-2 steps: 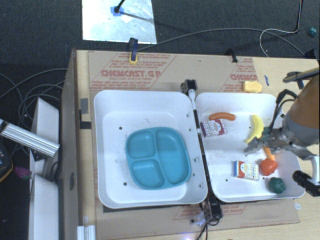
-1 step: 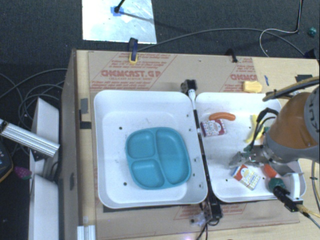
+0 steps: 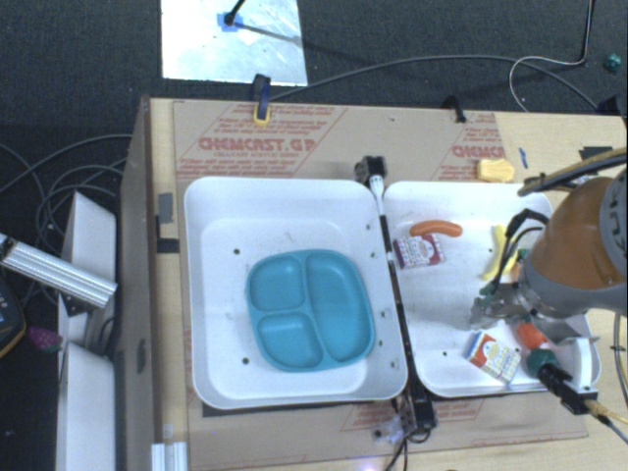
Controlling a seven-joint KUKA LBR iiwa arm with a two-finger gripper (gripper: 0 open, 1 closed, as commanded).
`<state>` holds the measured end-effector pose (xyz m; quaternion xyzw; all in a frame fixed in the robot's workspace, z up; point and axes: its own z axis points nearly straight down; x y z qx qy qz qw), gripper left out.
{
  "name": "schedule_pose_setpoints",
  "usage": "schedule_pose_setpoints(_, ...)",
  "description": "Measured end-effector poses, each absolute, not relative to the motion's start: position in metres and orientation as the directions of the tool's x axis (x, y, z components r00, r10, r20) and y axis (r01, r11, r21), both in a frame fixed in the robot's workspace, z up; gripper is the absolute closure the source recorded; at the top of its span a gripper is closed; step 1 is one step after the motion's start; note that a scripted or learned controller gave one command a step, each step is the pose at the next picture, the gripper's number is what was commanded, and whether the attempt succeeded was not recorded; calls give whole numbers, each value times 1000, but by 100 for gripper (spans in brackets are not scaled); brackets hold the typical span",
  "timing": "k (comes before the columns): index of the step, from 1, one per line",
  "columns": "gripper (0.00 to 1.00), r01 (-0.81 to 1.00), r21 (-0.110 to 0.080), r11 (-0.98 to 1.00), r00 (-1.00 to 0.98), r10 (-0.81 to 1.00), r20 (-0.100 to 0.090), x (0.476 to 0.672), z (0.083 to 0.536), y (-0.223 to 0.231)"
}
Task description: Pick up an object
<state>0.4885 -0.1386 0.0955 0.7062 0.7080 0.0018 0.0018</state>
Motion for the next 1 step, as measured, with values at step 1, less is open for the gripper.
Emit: schedule_pose_setpoints(1,100,1000,4,1,-1,1000,-3,493,160,-201)
